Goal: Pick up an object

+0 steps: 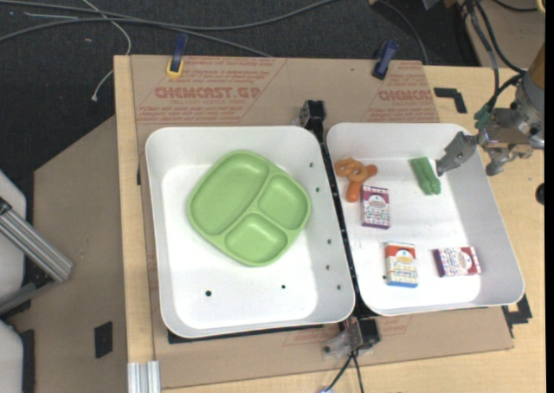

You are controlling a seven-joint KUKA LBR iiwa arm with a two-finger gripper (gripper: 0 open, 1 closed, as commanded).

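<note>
The pincer [465, 156], whether spread or pressed together I cannot tell, hangs over the right bin [498, 235], just beside the green block [424, 175], to its right.

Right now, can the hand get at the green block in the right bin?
Probably yes. The hand hangs just right of the green block, with nothing between them; the orange toy and small boxes lie apart.

Green divided plate [249, 207]; green block [425, 176]; orange pretzel [354, 175]; purple-patterned boxes [376, 207]; white bins [164, 235].
</note>
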